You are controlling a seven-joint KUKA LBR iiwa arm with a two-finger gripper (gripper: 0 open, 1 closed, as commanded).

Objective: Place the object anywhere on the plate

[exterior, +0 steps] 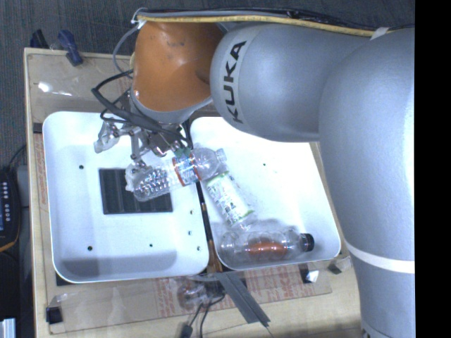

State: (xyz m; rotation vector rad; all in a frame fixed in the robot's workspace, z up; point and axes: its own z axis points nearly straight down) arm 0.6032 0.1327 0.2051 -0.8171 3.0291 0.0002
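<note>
A flat black plate (127, 196) lies on the floor of the left bin (70, 189). A clear plastic bottle with a blue and red label (180, 171) stretches across the divider between the bins. Its crinkled base sits over the plate's upper right corner and its neck points into the right bin. My gripper (137, 150) hangs under the orange band, directly above the bottle's base and touching or nearly touching it. The wrist and cables hide how it meets the bottle.
The right bin (303, 182) holds a bottle with a green and white label (229, 197) and, along the front wall, a clear bottle with a black cap (264, 243). The big grey arm covers the right bin's far side. A blue clamp (70, 48) sits at the bench's back left.
</note>
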